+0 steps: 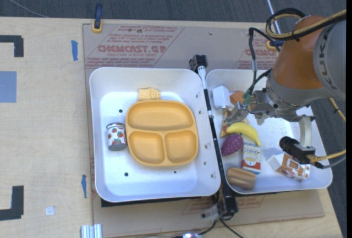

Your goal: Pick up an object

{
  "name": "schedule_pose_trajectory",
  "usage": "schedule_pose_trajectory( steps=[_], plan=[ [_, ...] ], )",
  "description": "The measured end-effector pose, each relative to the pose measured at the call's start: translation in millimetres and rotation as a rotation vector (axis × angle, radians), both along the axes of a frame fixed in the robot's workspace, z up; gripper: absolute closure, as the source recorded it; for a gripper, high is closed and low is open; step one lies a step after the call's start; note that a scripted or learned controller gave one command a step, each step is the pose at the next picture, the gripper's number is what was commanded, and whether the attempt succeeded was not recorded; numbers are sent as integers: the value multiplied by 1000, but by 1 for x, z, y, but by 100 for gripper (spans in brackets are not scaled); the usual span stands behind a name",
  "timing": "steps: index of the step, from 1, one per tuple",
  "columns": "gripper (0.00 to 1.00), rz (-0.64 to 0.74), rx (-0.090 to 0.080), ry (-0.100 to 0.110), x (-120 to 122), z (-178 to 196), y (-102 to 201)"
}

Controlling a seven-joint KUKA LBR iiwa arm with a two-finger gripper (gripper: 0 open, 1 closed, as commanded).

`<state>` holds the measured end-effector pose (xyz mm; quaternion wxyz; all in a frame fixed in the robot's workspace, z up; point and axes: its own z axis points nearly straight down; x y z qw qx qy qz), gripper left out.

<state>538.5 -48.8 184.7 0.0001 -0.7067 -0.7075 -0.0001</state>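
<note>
Reaching into the right bin (324, 176), the claw (237, 115) sits by the banana (242, 130). I cannot tell if it grips anything. Nothing looks lifted yet.

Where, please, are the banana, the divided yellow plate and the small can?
banana (245, 131), camera view, middle of its curved body.
divided yellow plate (161, 116), camera view, bare floor of its large upper compartment.
small can (116, 136), camera view, its printed side.

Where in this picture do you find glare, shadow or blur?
Camera view: mild glare on the left bin's white floor and rim; soft shadow under the yellow tray; the arm shades the right bin; the gripper area looks slightly blurred and cluttered.
</note>
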Motion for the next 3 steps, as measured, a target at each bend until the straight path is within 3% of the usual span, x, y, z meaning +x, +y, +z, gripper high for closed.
schedule_pose_trajectory(
  steps=[1, 2, 3],
  plan=[
    [0, 0, 0, -2, -28, -85, -38],
    [100, -2, -2, -4, -28, -75, -38],
    [100, 1, 1, -1, -47, 0, 39]
  ],
)
